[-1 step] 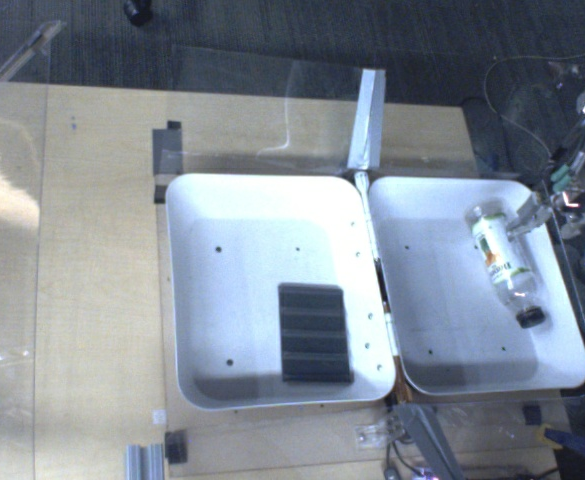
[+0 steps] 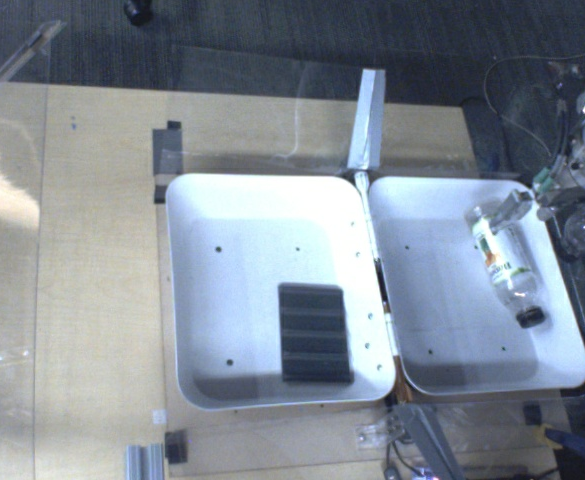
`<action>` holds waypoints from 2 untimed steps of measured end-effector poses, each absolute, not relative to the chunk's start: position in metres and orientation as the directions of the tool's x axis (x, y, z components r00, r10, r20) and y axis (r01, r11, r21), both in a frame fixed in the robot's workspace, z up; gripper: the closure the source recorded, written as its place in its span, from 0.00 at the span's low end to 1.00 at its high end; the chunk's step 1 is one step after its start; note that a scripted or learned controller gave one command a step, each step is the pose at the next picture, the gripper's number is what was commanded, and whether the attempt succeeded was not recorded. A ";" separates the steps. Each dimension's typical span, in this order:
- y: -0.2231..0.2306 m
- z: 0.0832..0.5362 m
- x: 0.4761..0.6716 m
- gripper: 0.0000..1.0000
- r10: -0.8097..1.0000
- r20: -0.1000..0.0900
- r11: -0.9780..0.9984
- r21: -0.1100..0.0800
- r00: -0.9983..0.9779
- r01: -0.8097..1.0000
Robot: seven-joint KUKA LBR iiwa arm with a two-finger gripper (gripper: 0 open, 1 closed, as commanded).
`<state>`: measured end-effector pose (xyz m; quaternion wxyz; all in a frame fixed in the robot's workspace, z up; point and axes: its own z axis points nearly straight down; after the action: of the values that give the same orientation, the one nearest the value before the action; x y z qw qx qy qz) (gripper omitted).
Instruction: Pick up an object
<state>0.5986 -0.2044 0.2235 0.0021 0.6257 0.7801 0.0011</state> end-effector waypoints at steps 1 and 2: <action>-0.203 0.235 0.601 1.00 0.975 -0.004 0.221 0.010 -0.221 0.975; -0.203 0.235 0.601 0.00 0.975 -0.004 0.220 0.010 -0.220 0.975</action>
<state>0.6005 -0.2030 0.2349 0.0046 0.6244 0.7811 0.0028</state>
